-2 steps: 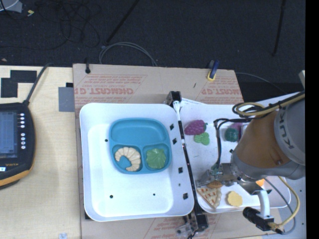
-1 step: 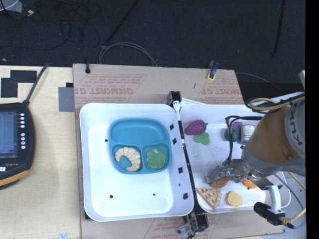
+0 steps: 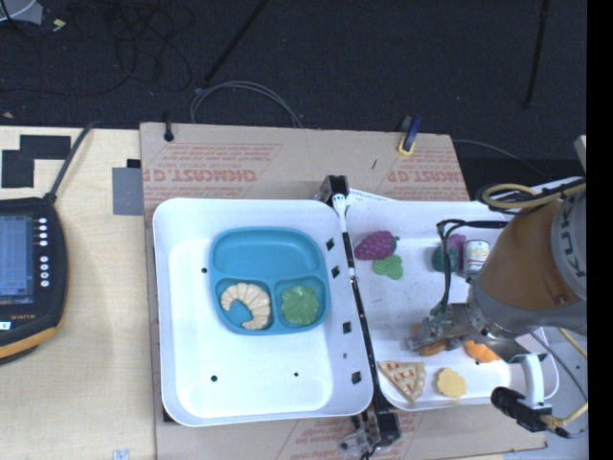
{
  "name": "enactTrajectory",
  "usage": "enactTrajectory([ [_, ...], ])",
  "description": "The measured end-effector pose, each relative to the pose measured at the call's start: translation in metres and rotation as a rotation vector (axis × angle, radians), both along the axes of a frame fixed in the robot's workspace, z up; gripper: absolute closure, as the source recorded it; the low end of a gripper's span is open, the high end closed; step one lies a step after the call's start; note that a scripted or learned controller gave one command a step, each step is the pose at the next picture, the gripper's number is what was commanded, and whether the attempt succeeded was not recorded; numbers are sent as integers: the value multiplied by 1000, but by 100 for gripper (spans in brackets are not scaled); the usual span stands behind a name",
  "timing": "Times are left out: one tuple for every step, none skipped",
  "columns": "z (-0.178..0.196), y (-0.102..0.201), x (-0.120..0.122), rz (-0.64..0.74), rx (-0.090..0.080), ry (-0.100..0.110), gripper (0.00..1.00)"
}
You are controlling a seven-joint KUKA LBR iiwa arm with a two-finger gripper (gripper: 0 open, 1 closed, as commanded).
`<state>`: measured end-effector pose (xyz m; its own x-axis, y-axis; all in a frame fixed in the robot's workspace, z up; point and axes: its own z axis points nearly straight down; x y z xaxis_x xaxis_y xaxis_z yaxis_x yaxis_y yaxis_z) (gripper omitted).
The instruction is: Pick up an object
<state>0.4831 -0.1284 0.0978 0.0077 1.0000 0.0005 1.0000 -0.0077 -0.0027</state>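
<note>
The arm [image 3: 522, 266] reaches in from the right over the right bin [image 3: 412, 223]. Its gripper [image 3: 436, 333] is low in that bin, near the front middle. A small orange-brown object [image 3: 428, 347] lies right at the gripper's tip, partly hidden by it. An orange piece [image 3: 482, 353] lies just to the right. In front of the gripper are a pizza slice [image 3: 403, 379] and a yellow round piece [image 3: 450, 383]. Purple grapes [image 3: 375, 245] and a green leaf [image 3: 388, 267] lie at the bin's back left.
The left bin [image 3: 182, 353] holds a blue divided plate [image 3: 263, 247] with a croissant [image 3: 247, 305] and a green lettuce piece [image 3: 301, 305]. A small jar [image 3: 475, 254] and a dark green item [image 3: 444, 257] sit at the right bin's back, beside the arm. A tablet [image 3: 24, 266] lies far left.
</note>
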Motion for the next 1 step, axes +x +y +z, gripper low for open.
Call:
enactTrajectory([
  [96, 65, 97, 17, 0, -15, 100],
])
